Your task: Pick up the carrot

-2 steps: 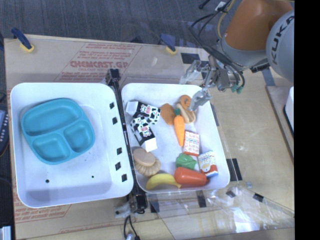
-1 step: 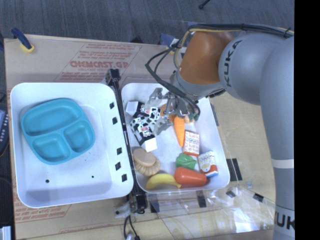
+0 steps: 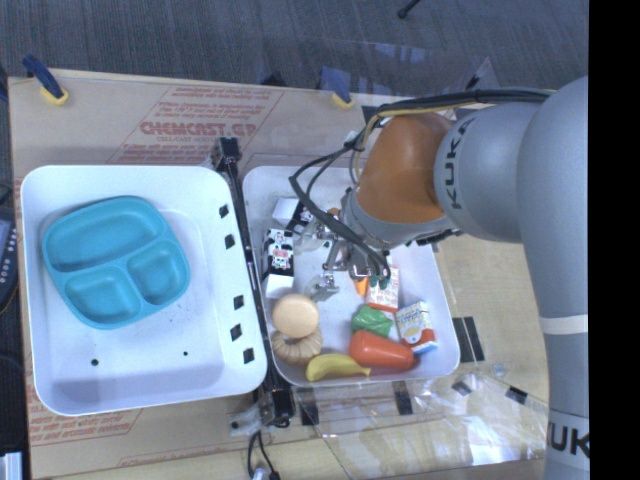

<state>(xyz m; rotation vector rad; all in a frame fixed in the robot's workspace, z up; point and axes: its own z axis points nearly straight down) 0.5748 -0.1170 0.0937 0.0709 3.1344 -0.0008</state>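
The carrot (image 3: 381, 352) is an orange-red toy lying flat near the front wall of the right bin (image 3: 447, 346), with a green leafy piece (image 3: 372, 320) just behind it. My gripper (image 3: 348, 266) hangs below the orange wrist band over the middle of that bin, behind and slightly left of the carrot and apart from it. Nothing can be seen held in it. The wrist hides the back of the bin.
Around the carrot lie a yellow banana (image 3: 335, 367), a round bun (image 3: 295, 314) on a woven disc (image 3: 297, 347), a small white packet (image 3: 414, 323), an orange carton (image 3: 383, 291) and a cow-patterned box (image 3: 278, 252). The left bin (image 3: 60, 388) holds a blue divided plate (image 3: 115, 260).
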